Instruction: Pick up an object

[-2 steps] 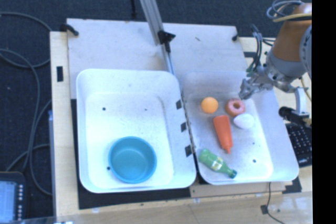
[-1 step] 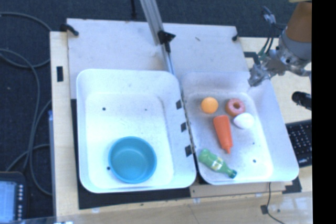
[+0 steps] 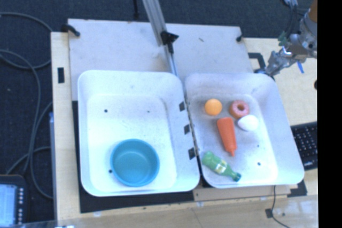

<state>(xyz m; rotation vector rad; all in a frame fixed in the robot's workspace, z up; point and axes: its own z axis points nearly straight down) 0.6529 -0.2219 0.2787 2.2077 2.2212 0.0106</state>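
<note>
End effector: the end effector (image 3: pixel 278 61) sits at the far right, just past the upper right corner of the right bin (image 3: pixel 267 94), over the bench (image 3: pixel 133 40); whether it is released or clenched I cannot tell at this size.
Candidates: all lie in the right bin: an orange ball (image 3: pixel 213 107), a pink doughnut (image 3: pixel 239 109), a white egg (image 3: pixel 248 123), a carrot (image 3: pixel 227 135) and a green bottle (image 3: pixel 219 164).
Left bin: the left bin (image 3: pixel 93 88) holds a blue bowl (image 3: pixel 134 162) near its front.
Progress: nothing is lifted; the reach looks not yet begun.
Risk, crowding: the doughnut, egg and carrot top lie touching or just beside each other, so a descent there could nudge a neighbour or catch two at once.
Risk, rolling: the ball and egg are round and may squirt out of a closing grip.
Risk, bin wall: the bottle lies close to the front left wall, which could block a finger.
Safer pick: probably the carrot's lower half, well apart from the rest.
</note>
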